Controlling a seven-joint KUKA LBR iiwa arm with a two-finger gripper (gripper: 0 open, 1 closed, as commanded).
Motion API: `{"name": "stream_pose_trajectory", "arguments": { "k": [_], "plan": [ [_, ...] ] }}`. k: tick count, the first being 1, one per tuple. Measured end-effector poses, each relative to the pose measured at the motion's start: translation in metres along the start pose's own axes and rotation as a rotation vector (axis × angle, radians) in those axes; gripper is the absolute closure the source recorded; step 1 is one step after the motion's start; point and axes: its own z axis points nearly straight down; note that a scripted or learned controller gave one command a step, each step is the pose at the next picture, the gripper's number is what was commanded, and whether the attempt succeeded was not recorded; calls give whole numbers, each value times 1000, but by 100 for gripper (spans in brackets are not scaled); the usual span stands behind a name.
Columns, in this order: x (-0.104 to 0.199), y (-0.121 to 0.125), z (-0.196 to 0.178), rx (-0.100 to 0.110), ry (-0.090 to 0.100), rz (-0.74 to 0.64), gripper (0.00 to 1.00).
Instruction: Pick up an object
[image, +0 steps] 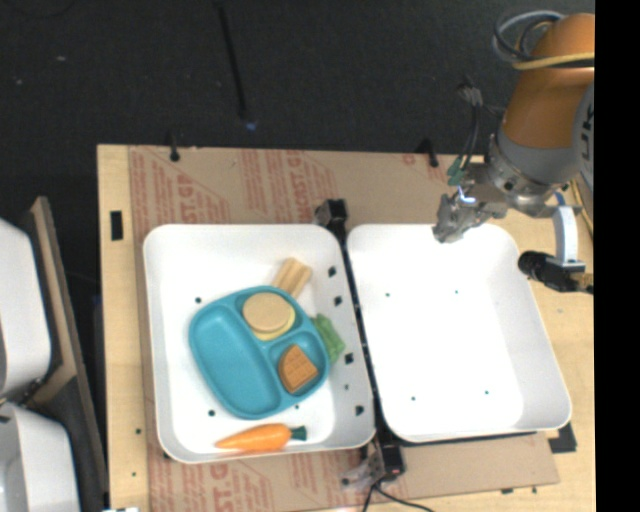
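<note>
The left bin (170, 300) holds a blue divided tray (235, 365) with a round tan biscuit (269, 313) and a brown waffle piece (297, 369) in its compartments. A tan wooden block (293, 275) lies just beyond the tray, a green piece (330, 338) pokes out at its right side, and an orange carrot (258, 437) rests by the bin's near wall. My gripper (449, 226) hangs over the far left corner of the right bin (460, 340), well away from all these objects, with nothing seen between its fingers.
The grey arm with its orange band (545, 90) comes in from the upper right. A black clamp (332, 213) sits at the far end of the divide between the bins. Cardboard (250, 180) lies beneath both bins.
</note>
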Motion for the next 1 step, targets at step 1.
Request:
{"name": "stream_pose_trajectory", "arguments": {
  "k": [1],
  "plan": [
    [53, -19, 5, 4, 1, -3, 100]
  ]
}}
